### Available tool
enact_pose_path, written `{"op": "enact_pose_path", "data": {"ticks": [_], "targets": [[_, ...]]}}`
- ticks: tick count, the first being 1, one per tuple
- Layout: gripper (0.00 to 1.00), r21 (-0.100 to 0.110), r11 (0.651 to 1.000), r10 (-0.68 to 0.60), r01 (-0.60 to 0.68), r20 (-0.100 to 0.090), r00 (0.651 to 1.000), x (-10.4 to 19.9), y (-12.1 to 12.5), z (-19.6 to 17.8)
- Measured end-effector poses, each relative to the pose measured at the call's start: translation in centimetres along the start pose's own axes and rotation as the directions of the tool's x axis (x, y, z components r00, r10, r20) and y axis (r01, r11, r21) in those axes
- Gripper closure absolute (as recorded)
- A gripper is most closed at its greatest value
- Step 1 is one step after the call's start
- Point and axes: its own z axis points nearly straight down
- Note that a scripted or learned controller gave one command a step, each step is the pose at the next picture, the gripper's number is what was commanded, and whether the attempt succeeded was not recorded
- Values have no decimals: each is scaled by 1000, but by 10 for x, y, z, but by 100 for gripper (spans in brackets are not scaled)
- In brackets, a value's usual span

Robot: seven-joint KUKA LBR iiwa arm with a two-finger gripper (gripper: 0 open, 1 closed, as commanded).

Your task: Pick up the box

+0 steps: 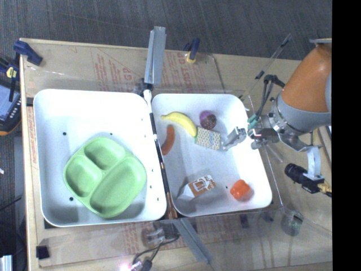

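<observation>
A small patterned yellow-green box [207, 139] lies flat in the upper middle of the right bin [256, 176], just below the banana [181, 121]. My gripper [233, 137] sits low in that bin, right against the box's right edge. It reaches in from the grey wrist under the orange band at the right. A second boxy item, a small brown and white carton [201, 186], lies near the bin's front wall, well apart from the gripper.
The right bin also holds a purple round fruit [207, 119], a reddish sausage [167, 139] by the left wall and an orange-red fruit [240, 189] at the front right. A green divided plate [105, 176] lies in the left bin [51, 112].
</observation>
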Motion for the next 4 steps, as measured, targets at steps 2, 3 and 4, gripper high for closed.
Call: {"op": "enact_pose_path", "data": {"ticks": [2, 3, 4], "targets": [[0, -1, 980, -199, 199, 0, 980, -1, 87, 60], [0, -9, 934, -356, 356, 7, 934, -1, 109, 157], [100, -12, 933, -359, 359, 11, 933, -1, 111, 144]]}}
